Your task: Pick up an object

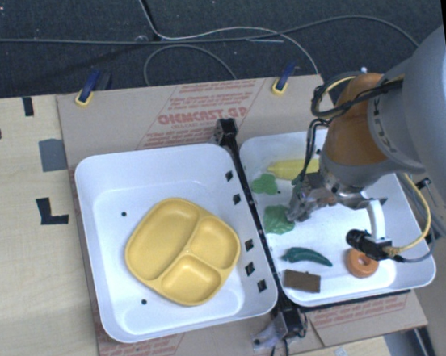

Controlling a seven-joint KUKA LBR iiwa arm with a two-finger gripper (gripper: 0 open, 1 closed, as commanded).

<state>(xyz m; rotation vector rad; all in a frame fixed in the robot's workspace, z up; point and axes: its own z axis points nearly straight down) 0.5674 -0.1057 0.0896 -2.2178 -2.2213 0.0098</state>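
Camera view: gripper hangs just right of the green piece, honestly can't tell its claw state.

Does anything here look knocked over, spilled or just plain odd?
Nothing stands out. The yellow divided plate lies flat in the left bin, turned at an angle; the toy foods lie scattered in the right bin.

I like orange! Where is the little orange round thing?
The orange round thing lies in the right bin, near its front right corner, right of the dark green pepper.
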